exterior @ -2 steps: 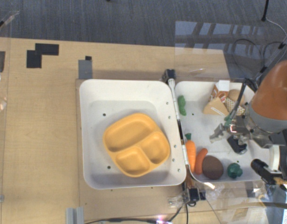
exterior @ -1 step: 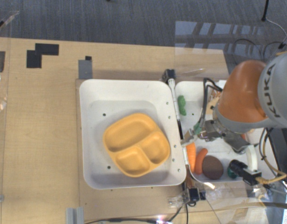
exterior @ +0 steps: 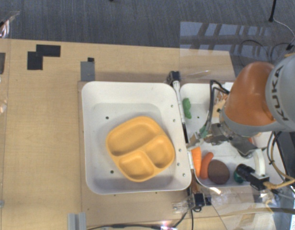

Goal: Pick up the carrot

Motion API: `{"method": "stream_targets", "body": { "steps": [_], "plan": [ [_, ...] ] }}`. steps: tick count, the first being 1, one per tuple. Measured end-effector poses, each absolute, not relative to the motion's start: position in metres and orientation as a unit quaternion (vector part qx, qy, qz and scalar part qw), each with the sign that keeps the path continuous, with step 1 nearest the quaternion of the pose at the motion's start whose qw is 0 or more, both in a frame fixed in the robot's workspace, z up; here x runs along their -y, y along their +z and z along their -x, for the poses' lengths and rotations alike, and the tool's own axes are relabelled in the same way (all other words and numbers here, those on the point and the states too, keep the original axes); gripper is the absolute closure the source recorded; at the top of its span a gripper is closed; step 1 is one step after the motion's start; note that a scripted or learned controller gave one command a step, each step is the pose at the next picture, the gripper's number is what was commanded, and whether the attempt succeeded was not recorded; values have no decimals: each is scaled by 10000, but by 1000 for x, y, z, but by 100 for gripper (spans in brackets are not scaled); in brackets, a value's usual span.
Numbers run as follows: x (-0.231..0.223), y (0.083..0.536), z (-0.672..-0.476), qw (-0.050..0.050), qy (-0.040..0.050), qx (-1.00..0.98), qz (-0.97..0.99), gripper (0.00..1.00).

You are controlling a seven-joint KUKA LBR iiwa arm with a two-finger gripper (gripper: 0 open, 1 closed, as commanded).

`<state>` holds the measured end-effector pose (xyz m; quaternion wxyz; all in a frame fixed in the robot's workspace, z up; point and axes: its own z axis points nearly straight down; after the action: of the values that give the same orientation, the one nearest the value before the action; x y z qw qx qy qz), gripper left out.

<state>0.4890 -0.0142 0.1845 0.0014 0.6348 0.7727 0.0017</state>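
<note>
Where bins meet, orange carrot (exterior: 197, 161)

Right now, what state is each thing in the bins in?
Carrot: lying in the right bin, not gripped.
Brown potato-like piece: resting beside the carrot.
Green vegetable: lying near the divider.
Yellow divided plate: flat in the left bin.
Gripper: above the carrot.

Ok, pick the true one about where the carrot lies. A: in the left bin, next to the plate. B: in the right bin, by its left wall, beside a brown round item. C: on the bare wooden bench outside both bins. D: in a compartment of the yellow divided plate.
B: the carrot lies in the right bin along its left wall, with the brown round item just right of it.
</note>
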Motion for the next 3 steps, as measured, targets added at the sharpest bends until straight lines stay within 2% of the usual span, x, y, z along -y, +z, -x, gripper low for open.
{"method": "stream_targets", "body": {
  "steps": [1,2,3],
  "plan": [
    [96,92,-490,64,16,-7157,-6984,0],
    [-16,188,-491,28,71,-7387,-6740,0],
    [41,185,-488,23,8,-7627,-6467,0]
  ]
}}
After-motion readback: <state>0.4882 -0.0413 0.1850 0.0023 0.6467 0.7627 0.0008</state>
